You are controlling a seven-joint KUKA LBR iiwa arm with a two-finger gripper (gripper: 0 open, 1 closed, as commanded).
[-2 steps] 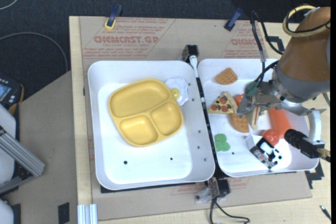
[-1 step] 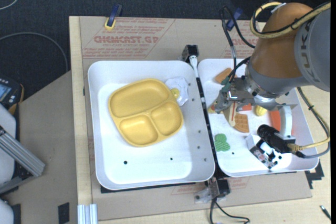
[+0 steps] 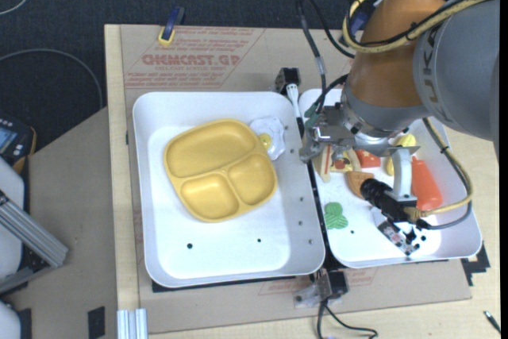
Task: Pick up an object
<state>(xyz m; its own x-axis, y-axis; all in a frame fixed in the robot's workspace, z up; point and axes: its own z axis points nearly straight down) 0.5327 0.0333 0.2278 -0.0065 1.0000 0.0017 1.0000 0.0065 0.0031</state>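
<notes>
No single object has been picked out, so the likeliest candidates are the small toys crowded in the right bin [image 3: 359,247]. A tan-and-red piece [image 3: 333,163] and a red-orange piece [image 3: 370,159] lie closest beneath the gripper [image 3: 357,151]. An orange carrot-like toy [image 3: 429,185] lies just beside them towards the bin's right wall, and a small yellow piece [image 3: 407,140] peeks out near the wrist. A green leafy toy [image 3: 335,216] sits apart, nearer the front edge and close to the wall shared by the 2 bins.

The gripper hangs low over this cluster, with the arm's grey and orange bulk covering most of it. Whether it is open or closed on anything cannot be told, and nothing is visibly held. The low position over the pile suggests a grasp attempt on 1 of the pieces under it, though the tight packing could let neighbours get in the way.

In the left bin [image 3: 230,252], a yellow divided plate [image 3: 218,169] with 3 compartments lies flat. A small clear-and-yellow item [image 3: 268,136] touches its upper right edge. Both are well away from the gripper. The bins rest on a printed cardboard sheet [image 3: 194,55].
</notes>
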